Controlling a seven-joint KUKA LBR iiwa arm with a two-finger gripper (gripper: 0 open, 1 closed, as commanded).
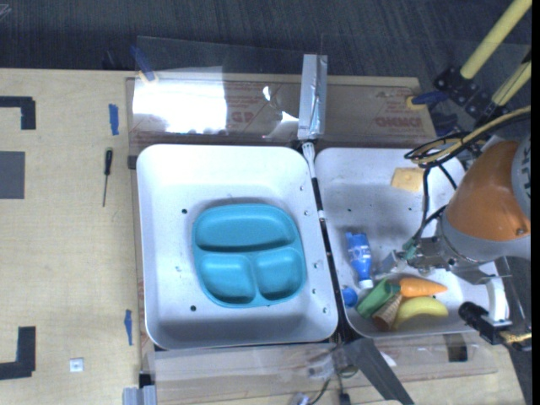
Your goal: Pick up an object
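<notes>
In the right bin, the gripper hangs beside the toy carrot; its pinch I cannot tell. Carrot looks light, stiff, slippery; grip mid-body.

My wrist wears a broad, rounded orange band, glossy enough to catch a soft highlight, and above it my grey metal arm casing curves off at the frame's edge. Thin black and yellowish cables loop loosely over my shoulder side and trail down to my wrist. Below the orange sits a pale grey collar, then my small metallic two-finger gripper, its fine parts too blurred to make out.
</notes>
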